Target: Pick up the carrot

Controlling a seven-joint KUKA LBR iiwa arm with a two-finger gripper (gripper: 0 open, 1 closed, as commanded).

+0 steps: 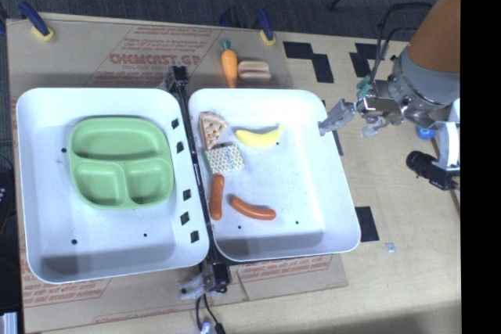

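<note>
The carrot point(228, 65), orange with a green top, lies on the cardboard just behind the right bin point(329, 199), outside both bins. Its green end points away from the bin. My gripper point(354, 120) hovers over the right bin's far right rim, well to the right of the carrot and a little nearer the camera. It is open, with nothing between its fingers.
A small bun point(254, 71) lies right beside the carrot. The right bin holds a banana point(259, 138), a toast slice point(211, 126), a patterned block point(225, 159) and two sausages point(217, 196) point(252, 209). The left bin point(39, 168) holds a green divided tray point(121, 160).
</note>
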